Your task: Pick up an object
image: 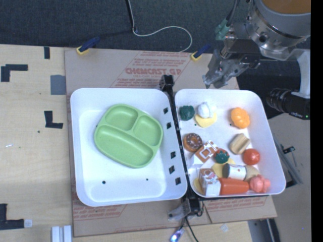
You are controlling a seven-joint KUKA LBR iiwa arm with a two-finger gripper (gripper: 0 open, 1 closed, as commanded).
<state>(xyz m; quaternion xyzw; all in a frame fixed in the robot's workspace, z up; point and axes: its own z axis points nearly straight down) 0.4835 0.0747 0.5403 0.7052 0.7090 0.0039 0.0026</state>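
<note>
Your gripper (218, 77) hangs in the upper right of the frame, above the far rim of the right bin (266, 116), over the cardboard just behind it. Its dark fingers point down and to the left, but they merge into one dark shape, so you cannot tell how far apart they are, and you can see nothing held between them.

Just below the gripper, inside the right bin, you have the toy food. A dark green piece (186, 112) and a white-and-yellow egg-like piece (205, 114) lie nearest the gripper, at the bin's upper left. An orange fruit (240, 117) sits to their right. Lower down are a brown doughnut (192, 142), a tan bread-like piece (238, 143) and a red tomato (251, 157). Along the bottom rim a long orange carrot (233, 187) lies touching a pink piece (259, 184).

Further left, the left bin (81, 145) holds a green divided plate (129, 135), lying tilted across its centre.
</note>
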